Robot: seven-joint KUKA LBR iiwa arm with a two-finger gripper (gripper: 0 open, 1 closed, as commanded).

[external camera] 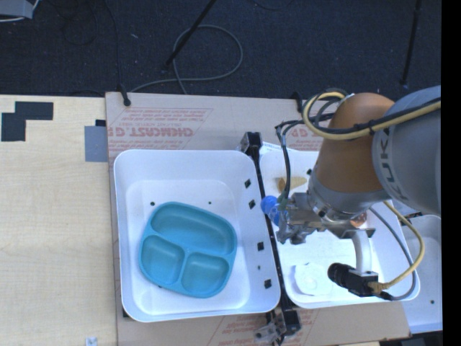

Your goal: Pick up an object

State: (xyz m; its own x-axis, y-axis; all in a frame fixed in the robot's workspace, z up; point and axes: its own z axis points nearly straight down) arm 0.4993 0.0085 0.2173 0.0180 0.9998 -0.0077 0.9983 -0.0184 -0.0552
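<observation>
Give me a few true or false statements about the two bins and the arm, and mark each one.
1. The blue tray lies in the bin on the view's left. True.
2. The tray has five compartments. False: it has three.
3. The gripper is over the bin on the view's right. True.
4. A small blue object lies inside the tray. False: it is beside the divider between the bins, close to the gripper.

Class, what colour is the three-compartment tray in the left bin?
The tray is light blue, clearest in the camera view.
</observation>
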